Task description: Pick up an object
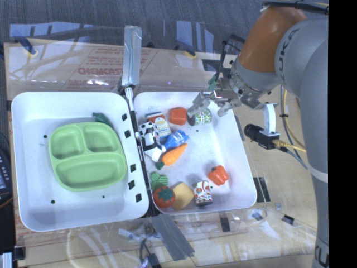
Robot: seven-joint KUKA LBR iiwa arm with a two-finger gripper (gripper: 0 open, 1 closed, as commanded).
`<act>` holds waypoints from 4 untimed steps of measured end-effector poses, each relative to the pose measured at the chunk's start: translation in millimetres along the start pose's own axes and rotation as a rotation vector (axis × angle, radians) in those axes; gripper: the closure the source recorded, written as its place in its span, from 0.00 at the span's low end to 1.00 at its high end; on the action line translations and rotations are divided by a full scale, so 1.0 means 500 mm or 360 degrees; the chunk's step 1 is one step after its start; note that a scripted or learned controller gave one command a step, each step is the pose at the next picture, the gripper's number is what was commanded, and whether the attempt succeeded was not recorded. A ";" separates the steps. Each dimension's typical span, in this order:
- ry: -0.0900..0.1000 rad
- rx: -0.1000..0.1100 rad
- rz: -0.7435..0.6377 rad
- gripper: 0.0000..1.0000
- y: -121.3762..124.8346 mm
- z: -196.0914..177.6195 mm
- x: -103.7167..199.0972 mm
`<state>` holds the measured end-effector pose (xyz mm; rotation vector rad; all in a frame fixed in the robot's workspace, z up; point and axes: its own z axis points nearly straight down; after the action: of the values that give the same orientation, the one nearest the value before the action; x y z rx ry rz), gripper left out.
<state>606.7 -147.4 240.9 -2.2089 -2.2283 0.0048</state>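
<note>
Hovering over the upper part of the right bin (237,166), the gripper (199,115) sits at about 1 o'clock within that bin. Its fingers are clamped on a small round green-and-white object (204,116), which sits between them at the fingertips.

Arm (290,43): grey with an orange band, entering from 3 o'clock and filling the upper right of the view.

Right bin contents, listed outward from the gripper:
- Orange-red block (178,115), just beside the gripper at its 9 o'clock.
- Small packet with a red and white label (159,124), at 9 o'clock of the block, near the bin's left wall.
- Black-and-white item (147,134), touching the left wall, below the packet.
- Blue wrapped item (176,138), near the bin's centre.
- Toy carrot (173,154), orange, lying tilted just below the blue item.
- Orange pepper (218,175), at 5 o'clock in the bin, apart from the rest.
- Small can with a red label (203,194), upright, at 6 o'clock near the front wall.
- Yellow rounded item (183,195), just beside the can at its 9 o'clock.
- Red tomato (163,196), touching the yellow item, in the 7 o'clock corner.
- Green leafy piece (159,180), just above the tomato.

Left bin (28,205): holds a green divided plate (87,155) with three compartments, lying flat near the centre. A dark green scrap (101,117) lies at the plate's 12 o'clock edge.

Table (290,205): pale wood, carrying both bins side by side.
</note>
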 end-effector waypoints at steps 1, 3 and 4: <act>-0.0001 -0.0006 0.0030 0.00 -0.014 -0.086 -0.055; -0.0007 -0.0026 0.0045 0.00 -0.044 0.286 0.066; -0.0003 -0.0001 0.0036 1.00 -0.051 0.278 0.070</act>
<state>580.0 -112.5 101.9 -2.2354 -2.2046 0.0065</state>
